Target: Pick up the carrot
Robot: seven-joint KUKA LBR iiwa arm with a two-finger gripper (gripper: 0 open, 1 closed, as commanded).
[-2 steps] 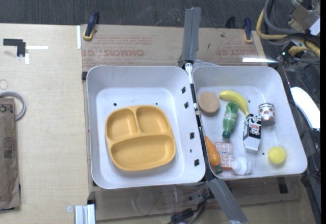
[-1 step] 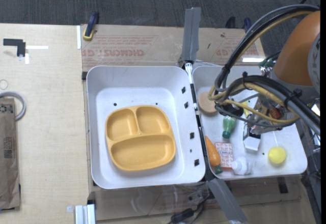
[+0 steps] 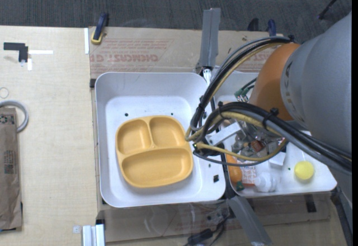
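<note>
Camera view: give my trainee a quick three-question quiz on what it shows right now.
1. True or false: the yellow plate lies in the left bin.
2. Which bin holds the carrot? A) left B) right
3. What round yellow thing lies in the right bin, near its right end?

Key
1. True.
2. B: the carrot, partly hidden by the arm and its cables, shows near that bin's front wall.
3. A yellow ball.
</note>
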